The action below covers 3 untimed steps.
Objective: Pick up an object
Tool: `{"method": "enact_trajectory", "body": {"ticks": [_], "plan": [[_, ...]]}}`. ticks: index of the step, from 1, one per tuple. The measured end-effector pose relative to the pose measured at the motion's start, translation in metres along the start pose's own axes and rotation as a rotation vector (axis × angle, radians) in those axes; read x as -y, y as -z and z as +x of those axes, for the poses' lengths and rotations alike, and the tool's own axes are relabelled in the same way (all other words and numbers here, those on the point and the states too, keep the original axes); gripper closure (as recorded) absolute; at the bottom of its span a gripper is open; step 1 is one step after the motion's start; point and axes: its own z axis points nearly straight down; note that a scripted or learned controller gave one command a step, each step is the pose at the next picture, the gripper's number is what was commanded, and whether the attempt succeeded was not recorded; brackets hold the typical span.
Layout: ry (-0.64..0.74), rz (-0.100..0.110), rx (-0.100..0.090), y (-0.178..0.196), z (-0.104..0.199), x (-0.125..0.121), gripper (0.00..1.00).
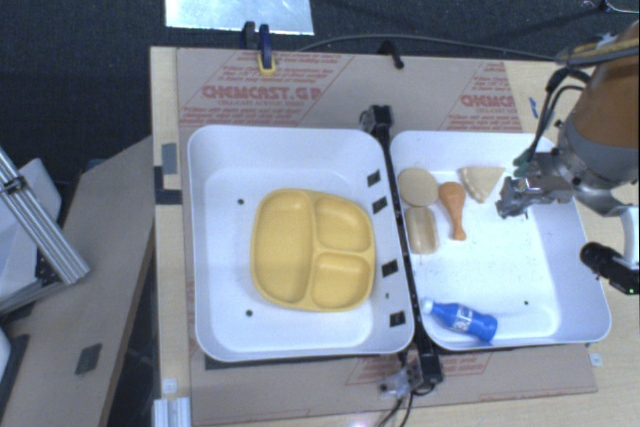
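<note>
Hand (512,199) hangs over the right bin (570,315), near its back-right part; can't tell how far open it is or whether it has anything. Just left of the hand: a tan wedge piece (482,181), then an orange drumstick-shaped toy (455,208), a round beige piece (418,186) and a pale bread-like piece (422,230). Blue bottle (462,319) lies well in front of the hand. Yellow divided plate (312,248) sits in the left bin (225,215).
</note>
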Motion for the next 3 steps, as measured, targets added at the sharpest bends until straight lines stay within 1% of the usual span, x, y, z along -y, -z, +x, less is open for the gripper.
{"method": "enact_trajectory", "body": {"ticks": [1, 2, 3], "plan": [[0.001, 0.0, -0.001, 0.006, 0.056, 0.005, 1.0], [0.0, 0.001, -0.001, -0.007, 0.102, 0.002, 1.0], [0.002, 0.001, -0.001, -0.016, 0.164, 0.012, 1.0]]}}
